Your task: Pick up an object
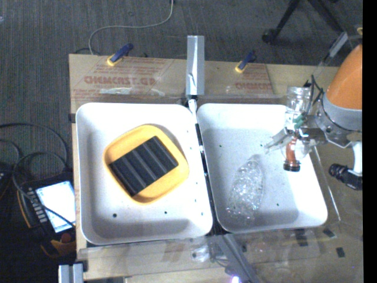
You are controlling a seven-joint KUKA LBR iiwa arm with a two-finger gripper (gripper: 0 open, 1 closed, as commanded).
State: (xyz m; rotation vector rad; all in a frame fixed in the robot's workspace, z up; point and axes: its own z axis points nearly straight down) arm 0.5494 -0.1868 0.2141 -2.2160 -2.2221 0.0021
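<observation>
A clear, crumpled plastic bottle [247,186] lies in the right bin [312,217], near its middle and toward the front. A yellow sponge-like block with a black ridged top [146,163] lies flat in the left bin [94,217]. My gripper [290,151] hangs over the right side of the right bin, up and to the right of the bottle, clearly apart from it. A small brown-orange part shows at its lower tip. Nothing from the bins is lifted.
The arm's orange band [352,81] and grey wrist stand over the right bin's far right rim. A metal post [195,66] rises behind the seam between the bins. Two blue-and-yellow clamps [119,53] hold the board at the back.
</observation>
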